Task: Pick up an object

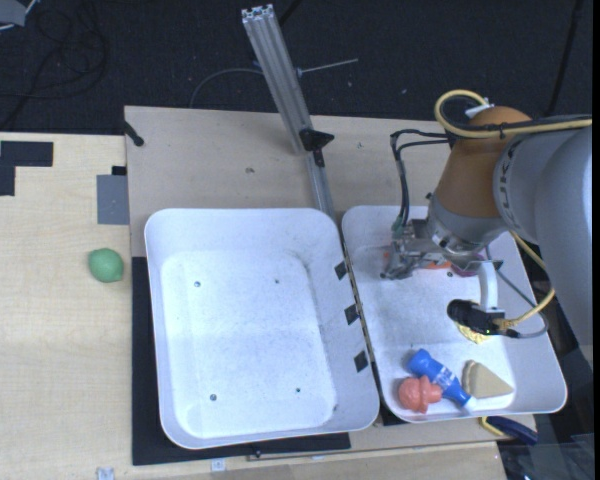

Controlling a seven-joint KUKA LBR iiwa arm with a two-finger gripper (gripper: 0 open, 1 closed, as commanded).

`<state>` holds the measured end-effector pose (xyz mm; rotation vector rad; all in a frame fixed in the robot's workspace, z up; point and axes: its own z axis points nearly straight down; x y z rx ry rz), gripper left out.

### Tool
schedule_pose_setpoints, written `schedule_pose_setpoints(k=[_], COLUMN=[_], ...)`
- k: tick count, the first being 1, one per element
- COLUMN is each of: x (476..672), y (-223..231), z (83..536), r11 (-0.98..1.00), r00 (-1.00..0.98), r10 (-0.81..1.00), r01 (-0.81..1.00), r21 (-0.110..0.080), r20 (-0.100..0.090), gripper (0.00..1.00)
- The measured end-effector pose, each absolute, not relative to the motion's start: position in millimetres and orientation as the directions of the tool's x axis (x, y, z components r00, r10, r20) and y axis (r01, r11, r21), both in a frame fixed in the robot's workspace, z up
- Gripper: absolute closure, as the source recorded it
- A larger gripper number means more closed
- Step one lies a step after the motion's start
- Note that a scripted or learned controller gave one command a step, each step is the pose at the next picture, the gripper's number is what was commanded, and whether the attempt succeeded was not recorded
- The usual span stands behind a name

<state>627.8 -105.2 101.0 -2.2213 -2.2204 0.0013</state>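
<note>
My gripper [404, 259] is low in the upper part of the right bin [380, 313], under the grey arm with its orange band [470, 183]. A small orange-red thing [438, 262] peeks out beside the gripper; whether it is held is hidden. At the bin's front lie a blue object [441, 374], a red-pink lump [416, 395] touching it, and a tan wedge [486, 380]. They are well in front of the gripper.
The left bin [180, 230] sits beside the right one, with black clips [351, 313] along the shared edge. A green ball [106, 265] rests on the bench left of the bins. A metal rail [285, 78] slants in behind. A black-and-yellow cable end [477, 318] hangs over the right bin.
</note>
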Motion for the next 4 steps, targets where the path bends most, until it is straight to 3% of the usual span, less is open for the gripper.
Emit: schedule_pose_setpoints(k=[4], x=[626.1], y=[-105.6], z=[291.6], r11=[-0.001], r00=[0.001], r10=[1.0], r01=[1.0], r21=[0.003], r20=[0.0], gripper=[1.0])
